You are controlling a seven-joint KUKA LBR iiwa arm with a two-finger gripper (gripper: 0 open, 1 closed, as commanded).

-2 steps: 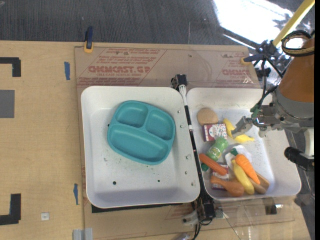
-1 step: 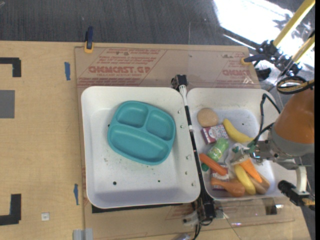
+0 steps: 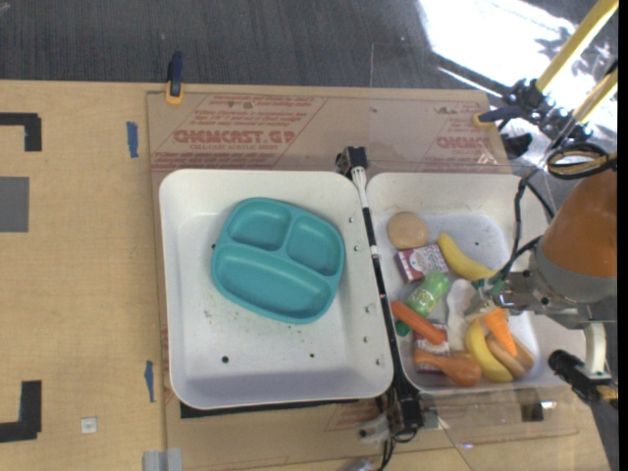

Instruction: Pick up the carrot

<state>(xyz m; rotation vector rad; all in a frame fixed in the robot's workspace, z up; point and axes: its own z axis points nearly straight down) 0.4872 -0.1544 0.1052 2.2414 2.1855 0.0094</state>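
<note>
Carrot (image 3: 501, 331): right bin, near its front right corner.
Small, orange, tapered, with a bit of green at the upper end near the gripper. Lies slanted, point aimed down-right toward the bin's front. Rests on or against a yellow banana, touching it. Whether anything grips it can't be told from this view.

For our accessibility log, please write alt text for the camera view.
The robot's hand hovers over the right bin, right above a carrot lying among bananas and other toy food. The left bin holds a teal divided plate.
</note>
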